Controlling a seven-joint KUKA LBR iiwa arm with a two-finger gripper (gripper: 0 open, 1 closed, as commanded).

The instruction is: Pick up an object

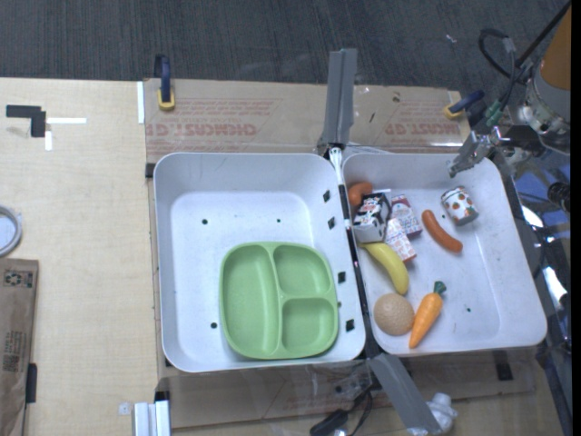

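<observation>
The gripper (pixel 467 155) hangs at the upper right corner of the right bin (pixel 508 234), above its rim. Whether it is spread or pressed together cannot be told at this angle, and nothing can be seen in its grasp. Behind it the arm's wrist, with cables, enters from the right.

Nearest the gripper, a small can (pixel 459 204) with a red and white label lies on the bin floor, just below and slightly left of it. Left of the can a red sausage (pixel 441 231) lies at a slant. Further left, a cluster of small printed packets (pixel 386 221) sits against the bin's left wall, with an orange ball (pixel 359 193) partly hidden behind them. A yellow banana (pixel 388 266) extends from under the packets toward the bin's lower half. Below it rest a tan round ball (pixel 393 314) and, touching its right side, a toy carrot (pixel 426 314) (green top pointing up).

The left bin (pixel 182 243) holds a green divided plate (pixel 279 300) with three compartments, lying flat in its lower right area.
</observation>
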